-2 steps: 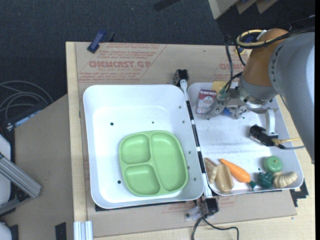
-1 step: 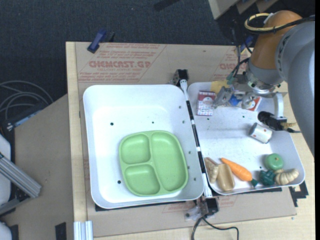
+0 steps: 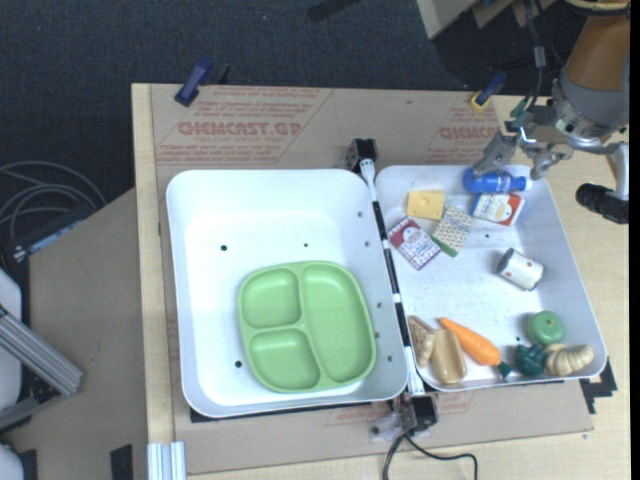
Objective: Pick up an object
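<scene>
We are looking down on the bench (image 3: 270,128) with two white bins standing side by side. In the left bin (image 3: 200,218) a green divided plate (image 3: 304,325) is lying flat, toward the near right part of the bin floor; its three compartments are facing up.

We are moving now to the right bin (image 3: 570,268), where the small things are gathering. Near its far left part a small red-and-white card (image 3: 413,243) is lying just beside a patterned packet (image 3: 453,230), and a yellow cheese wedge (image 3: 426,204) is sitting just behind them. Along the near edge a beige piece (image 3: 441,350) is touching an orange carrot (image 3: 470,341). Farther right a white cylinder (image 3: 520,268) is lying on its side, well apart from the others. In the near right corner a green round fruit (image 3: 546,327) is resting near a tan peanut-like piece (image 3: 567,359).

At the far side of this bin a blue bottle (image 3: 492,181) is lying on its side, touching a red-and-white carton (image 3: 497,208). The gripper (image 3: 528,148) is hanging just above and behind the blue bottle, at the far right corner. We are not seeing anything between its fingers, and we cannot tell how far they are parted.
</scene>
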You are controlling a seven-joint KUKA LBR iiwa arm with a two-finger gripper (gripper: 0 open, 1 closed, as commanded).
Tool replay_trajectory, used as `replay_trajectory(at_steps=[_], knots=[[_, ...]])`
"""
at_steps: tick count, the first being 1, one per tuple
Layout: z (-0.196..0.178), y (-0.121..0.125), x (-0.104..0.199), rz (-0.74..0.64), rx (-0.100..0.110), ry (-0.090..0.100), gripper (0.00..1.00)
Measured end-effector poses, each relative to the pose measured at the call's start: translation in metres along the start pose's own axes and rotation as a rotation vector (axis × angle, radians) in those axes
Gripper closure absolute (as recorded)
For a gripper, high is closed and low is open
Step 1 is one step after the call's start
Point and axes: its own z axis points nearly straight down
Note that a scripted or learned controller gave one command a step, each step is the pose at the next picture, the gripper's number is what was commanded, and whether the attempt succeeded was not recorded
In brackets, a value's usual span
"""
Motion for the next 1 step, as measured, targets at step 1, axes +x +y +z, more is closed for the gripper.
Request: replay_trajectory(at_steps=[1], knots=[[0.0833, -0.0071, 0.0371, 0.0, 0.016, 0.006, 0.0]])
